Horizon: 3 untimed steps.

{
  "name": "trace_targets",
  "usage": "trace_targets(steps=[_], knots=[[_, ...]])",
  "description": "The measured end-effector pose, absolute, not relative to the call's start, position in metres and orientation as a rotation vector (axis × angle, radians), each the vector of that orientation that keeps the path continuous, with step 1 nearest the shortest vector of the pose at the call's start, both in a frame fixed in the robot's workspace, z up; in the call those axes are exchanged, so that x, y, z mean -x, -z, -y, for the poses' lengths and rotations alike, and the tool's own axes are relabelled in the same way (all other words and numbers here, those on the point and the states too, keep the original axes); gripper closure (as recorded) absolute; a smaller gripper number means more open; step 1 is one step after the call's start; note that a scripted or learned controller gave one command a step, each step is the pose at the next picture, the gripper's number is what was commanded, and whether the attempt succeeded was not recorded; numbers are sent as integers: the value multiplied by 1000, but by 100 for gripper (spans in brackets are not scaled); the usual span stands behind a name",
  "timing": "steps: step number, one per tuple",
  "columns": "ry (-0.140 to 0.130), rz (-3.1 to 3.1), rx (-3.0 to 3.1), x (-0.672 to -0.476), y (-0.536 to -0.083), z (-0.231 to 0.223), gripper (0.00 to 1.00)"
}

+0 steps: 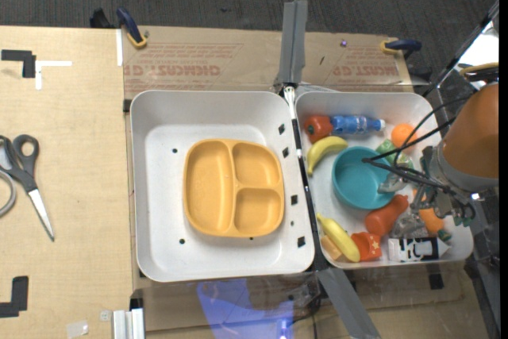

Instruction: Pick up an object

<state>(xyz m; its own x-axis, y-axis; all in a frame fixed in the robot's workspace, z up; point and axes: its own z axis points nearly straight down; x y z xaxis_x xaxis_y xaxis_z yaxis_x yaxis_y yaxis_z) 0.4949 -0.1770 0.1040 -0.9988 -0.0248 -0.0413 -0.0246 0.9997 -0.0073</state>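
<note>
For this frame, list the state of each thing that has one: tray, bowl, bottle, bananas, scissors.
Yellow divided tray: upright in the left bin.
Teal bowl: upright in the right bin.
Blue bottle: lying on its side.
Upper banana: lying beside the bowl.
Lower banana: lying flat.
Scissors: on the bench, blades shut.

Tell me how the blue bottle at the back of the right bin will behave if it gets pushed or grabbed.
The blue bottle lies on its side and looks round, so it will probably roll when nudged. It seems small and plastic, likely light. Its smooth surface may slip between fingers, and the red toy beside it could block it.
</note>
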Motion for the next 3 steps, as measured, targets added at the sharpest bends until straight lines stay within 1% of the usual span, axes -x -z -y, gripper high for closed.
trace_targets(steps=[1, 2, 3], knots=[[18, -3095, -129, -492, -104, 178, 0], [9, -3086, -308, -490, -104, 185, 0], [6, -3093, -304, -489, -111, 184, 100]])
